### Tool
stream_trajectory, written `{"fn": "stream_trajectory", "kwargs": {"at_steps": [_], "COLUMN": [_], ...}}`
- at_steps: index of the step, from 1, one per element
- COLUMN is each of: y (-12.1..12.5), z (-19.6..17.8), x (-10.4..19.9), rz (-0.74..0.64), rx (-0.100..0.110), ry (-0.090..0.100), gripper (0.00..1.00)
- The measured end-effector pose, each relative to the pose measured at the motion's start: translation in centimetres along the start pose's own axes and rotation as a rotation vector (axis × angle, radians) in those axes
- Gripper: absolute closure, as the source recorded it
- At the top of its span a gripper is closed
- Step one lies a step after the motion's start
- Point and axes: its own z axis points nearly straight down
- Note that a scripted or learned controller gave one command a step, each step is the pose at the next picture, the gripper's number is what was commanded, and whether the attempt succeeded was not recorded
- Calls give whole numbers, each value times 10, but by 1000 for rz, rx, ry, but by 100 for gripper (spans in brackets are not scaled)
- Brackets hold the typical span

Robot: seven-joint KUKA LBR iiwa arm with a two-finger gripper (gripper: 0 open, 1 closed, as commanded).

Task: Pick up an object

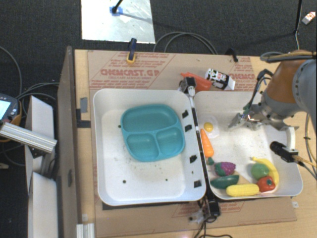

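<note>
White bins: I see two shallow bins side by side on the table; I take the right bin as my landmark.
Arm: grey with an orange band, it reaches over the right bin's far right corner.
Gripper: low over the bin's far half, near its middle.
Fingers: too small and blurred for me to tell whether they are apart or together; I see nothing between them.
Carrot: against the bin's left wall; long axis runs along that wall, tip towards the near edge, towards the near left of the gripper and apart from it.
Egg: just beyond the carrot's far end.
Near edge cluster: purple eggplant, green cucumber, corn cob, tomato, green pepper, banana.
Left bin: holds a teal divided plate.
</note>
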Motion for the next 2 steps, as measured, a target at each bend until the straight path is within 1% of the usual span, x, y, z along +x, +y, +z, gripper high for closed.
{"fn": "stream_trajectory", "kwargs": {"at_steps": [1,2], "y": [60,59], "z": [0,-11], "x": [-32,-31], "rz": [6,3], "rx": [7,5], "ry": [1,-1], "gripper": [0,100]}}
